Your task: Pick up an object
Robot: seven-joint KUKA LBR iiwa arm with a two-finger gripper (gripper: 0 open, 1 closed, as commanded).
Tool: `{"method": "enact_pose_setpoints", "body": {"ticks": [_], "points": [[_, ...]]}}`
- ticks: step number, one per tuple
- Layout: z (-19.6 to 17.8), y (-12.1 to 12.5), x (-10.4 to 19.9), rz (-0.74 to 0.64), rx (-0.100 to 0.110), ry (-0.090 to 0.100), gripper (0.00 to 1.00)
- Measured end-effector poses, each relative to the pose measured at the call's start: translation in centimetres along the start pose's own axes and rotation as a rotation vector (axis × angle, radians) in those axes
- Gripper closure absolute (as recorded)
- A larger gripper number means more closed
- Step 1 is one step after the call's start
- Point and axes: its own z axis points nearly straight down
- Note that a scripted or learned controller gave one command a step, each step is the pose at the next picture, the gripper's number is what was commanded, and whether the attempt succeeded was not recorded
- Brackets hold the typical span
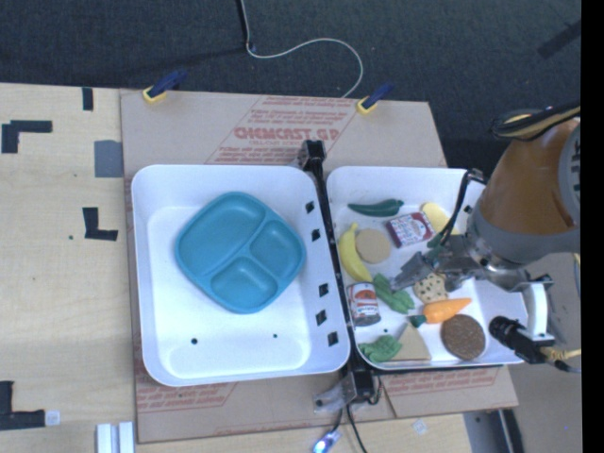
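- Right now I see my gripper low inside the right bin, its dark fingers spread apart above the toy food with nothing between them.
- Just under the fingertips lies a tan cracker with dark dots, and beside that an orange carrot pointing right.
- Left of the claw I make out a green leafy piece and a small can with a red label, next to the divider.
- Above those sit a yellow banana, a round beige disc, a red-and-white packet, a green chilli pepper and a yellow lemon-like piece.
- Along the near edge of that bin I see a round brown cookie, a tan wedge and another green piece.
- My arm comes in from the right, its orange band over the bin's right rim.
- Over in the left bin there is one thing, a blue divided plate with three compartments, lying flat and turned at an angle.
- Both bins rest on a cardboard sheet held by two blue-and-yellow clamps.
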Motion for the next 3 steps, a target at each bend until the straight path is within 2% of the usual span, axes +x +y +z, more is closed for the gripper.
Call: {"method": "enact_pose_setpoints", "body": {"ticks": [1, 2, 3], "points": [[-7.1, -0.4, 4.9, -0.006, -0.008, -0.001, 0.00], [-7.3, -0.4, 4.7, -0.003, 0.007, -0.001, 1.00], [-14.1, -0.4, 12.8, -0.010, -0.008, 0.000, 1.00]]}}
